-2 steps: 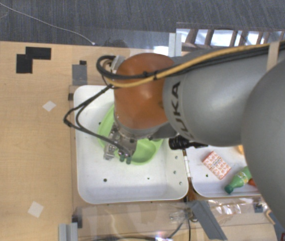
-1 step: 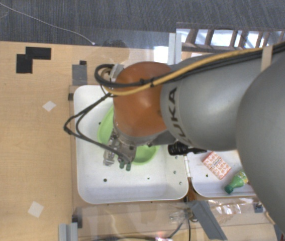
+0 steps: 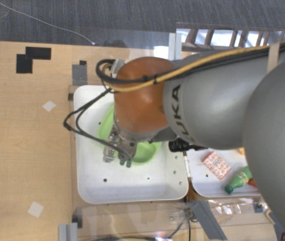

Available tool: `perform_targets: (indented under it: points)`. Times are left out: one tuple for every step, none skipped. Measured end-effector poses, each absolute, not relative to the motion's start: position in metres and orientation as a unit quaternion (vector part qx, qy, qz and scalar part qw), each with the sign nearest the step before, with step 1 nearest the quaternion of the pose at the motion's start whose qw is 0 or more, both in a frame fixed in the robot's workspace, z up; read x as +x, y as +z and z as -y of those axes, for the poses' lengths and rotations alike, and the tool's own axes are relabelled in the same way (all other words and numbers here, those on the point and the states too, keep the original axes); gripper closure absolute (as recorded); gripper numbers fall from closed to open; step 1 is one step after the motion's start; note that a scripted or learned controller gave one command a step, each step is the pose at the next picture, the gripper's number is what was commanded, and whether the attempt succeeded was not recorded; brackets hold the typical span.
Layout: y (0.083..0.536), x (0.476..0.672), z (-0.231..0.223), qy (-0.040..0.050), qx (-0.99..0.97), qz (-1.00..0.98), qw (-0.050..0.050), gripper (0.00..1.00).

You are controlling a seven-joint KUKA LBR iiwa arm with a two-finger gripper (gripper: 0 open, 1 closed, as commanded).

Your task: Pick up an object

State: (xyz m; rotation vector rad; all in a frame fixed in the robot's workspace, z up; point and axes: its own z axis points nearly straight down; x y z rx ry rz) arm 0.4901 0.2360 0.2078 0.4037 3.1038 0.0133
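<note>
jaws [image 3: 121, 156] hang low over the left bin [image 3: 89, 185], at the near edge of a green bowl [image 3: 147, 152]; whether they are apart or together cannot be told from this angle, since the orange wrist band [image 3: 139, 99] and the grey arm [image 3: 222, 109] cover much of them. nothing shows between them, so no grip can be claimed.

nearest the camera's bottom edge lies the bare front floor of the left bin, dotted with small holes. just beyond it sits the green bowl, the only likely target in that bin, partly hidden under the wrist. black cables [image 3: 82, 117] loop out from the wrist over the bin's left side.

to the right, the second bin [image 3: 197, 182] holds a red-patterned packet [image 3: 216, 164] and a green bottle [image 3: 236, 181] with something orange beside it, well apart from the jaws.

farther back the wooden desk [image 3: 26, 134] carries black marks and small pale squares, and beyond that a dark carpet.

judged from this, the step in hand is the descent or the close on the bowl. the next move calls for one finger inside the bowl's rim and one outside, a firm close, then a straight lift; a thin, curved rim may slip out if the jaws are off to the side.
</note>
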Motion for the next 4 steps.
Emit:
perform_targets:
  points:
    - [0.197,0.488,-0.235,0.0021,0.205,-0.979,0.002,1.00]
    - [0.198,0.504,-0.236,0.0016,-0.211,-0.978,0.004,1.00]
    - [0.266,0.499,-0.236,0.0008,-0.405,-0.914,0.006,1.00]
    - [0.323,0.494,-0.213,-0.0004,-0.536,-0.844,0.007,1.00]
